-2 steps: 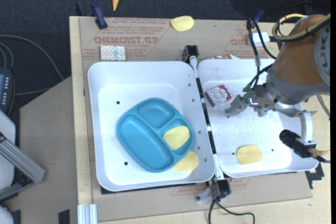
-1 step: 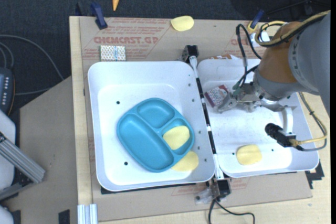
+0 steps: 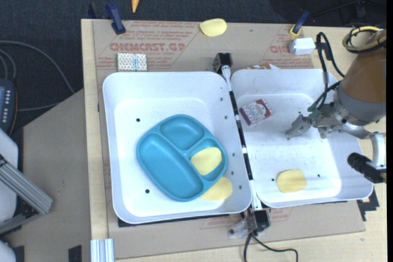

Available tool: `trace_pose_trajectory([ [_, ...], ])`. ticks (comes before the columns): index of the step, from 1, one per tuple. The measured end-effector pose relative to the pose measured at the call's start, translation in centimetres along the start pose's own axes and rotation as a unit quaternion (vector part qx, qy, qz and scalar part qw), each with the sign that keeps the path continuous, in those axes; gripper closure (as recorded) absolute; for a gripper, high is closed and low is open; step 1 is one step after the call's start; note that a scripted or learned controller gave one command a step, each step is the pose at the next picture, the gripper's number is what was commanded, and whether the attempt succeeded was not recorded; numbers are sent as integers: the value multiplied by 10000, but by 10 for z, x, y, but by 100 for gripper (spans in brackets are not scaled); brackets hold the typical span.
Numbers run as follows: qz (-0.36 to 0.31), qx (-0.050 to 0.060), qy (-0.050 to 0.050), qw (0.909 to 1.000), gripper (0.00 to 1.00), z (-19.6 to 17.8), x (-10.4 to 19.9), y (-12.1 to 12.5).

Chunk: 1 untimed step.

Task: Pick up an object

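Two white bins fill the frame's middle. Jaws, slightly parted and holding nothing, hover in the right bin; packet lies upper left of them, yellow piece below.

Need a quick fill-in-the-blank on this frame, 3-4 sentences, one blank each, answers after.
1. The blue plastic divided tray lies in the ___ white bin.
2. One yellow round piece rests in a compartment of the tray, and another yellow piece lies beside it on the bin ___.
3. The small red and white packet lies in the same bin as the ___ oval piece.
4. The claw is over the ___ bin.

Answers: left; floor; yellow; right
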<state>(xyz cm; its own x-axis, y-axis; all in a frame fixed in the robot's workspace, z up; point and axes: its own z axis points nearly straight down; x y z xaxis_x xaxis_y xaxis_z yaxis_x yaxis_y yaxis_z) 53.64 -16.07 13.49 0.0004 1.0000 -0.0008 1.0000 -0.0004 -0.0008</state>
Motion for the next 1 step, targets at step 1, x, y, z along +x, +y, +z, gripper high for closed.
trace_pose_trajectory([
  [1, -13, -13, 5, 10000, 0, -26, 67, 60],
])
